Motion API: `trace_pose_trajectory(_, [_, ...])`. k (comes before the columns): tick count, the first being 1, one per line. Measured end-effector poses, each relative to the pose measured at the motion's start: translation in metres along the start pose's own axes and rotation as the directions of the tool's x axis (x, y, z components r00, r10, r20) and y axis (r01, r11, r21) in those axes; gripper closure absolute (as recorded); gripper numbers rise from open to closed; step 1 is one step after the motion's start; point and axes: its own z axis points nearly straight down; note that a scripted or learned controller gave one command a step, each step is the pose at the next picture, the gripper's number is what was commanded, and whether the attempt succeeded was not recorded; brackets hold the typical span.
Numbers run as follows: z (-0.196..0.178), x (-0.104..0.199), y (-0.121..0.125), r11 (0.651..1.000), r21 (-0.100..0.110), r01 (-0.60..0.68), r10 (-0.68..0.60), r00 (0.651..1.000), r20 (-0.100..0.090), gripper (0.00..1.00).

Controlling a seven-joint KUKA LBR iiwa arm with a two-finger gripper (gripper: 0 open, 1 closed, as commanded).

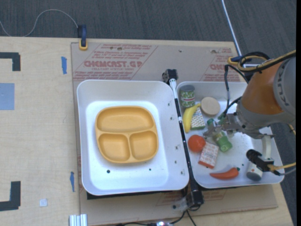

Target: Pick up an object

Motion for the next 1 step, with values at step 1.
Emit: trace_pose_trajectory(1, [-0.0116,-0.0031,0.0018,1.000,-0.008,-0.003,0.003,1.000,0.007,1.00])
